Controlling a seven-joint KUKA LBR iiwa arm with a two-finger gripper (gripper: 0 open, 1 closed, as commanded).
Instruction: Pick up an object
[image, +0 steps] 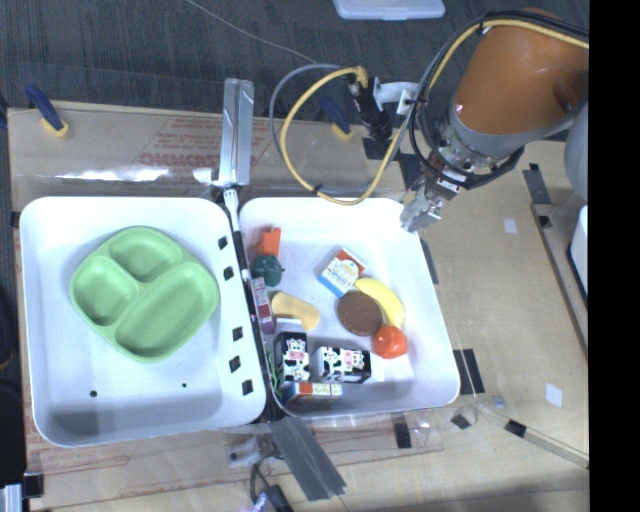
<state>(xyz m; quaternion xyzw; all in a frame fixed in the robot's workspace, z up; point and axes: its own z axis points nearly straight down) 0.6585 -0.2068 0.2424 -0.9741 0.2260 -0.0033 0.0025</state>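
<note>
The right bin (420, 375) holds several small objects: a banana (384, 298), a brown round disc (359, 314), a red tomato (391, 343), a small blue and red carton (340, 271), a yellow wedge (296, 310), an orange piece (270, 240), a dark green piece (266, 267) and two cow-patterned boxes (293, 357) (343, 363). My gripper (420, 213) hangs over the bin's far right corner, apart from every object. Nothing shows in its grasp.
A green divided plate (145, 290) lies in the left bin (60, 400). A metal divider (237, 130) runs between the bins. Yellow and grey cables (300, 120) loop behind the right bin, close to the arm's wrist.
</note>
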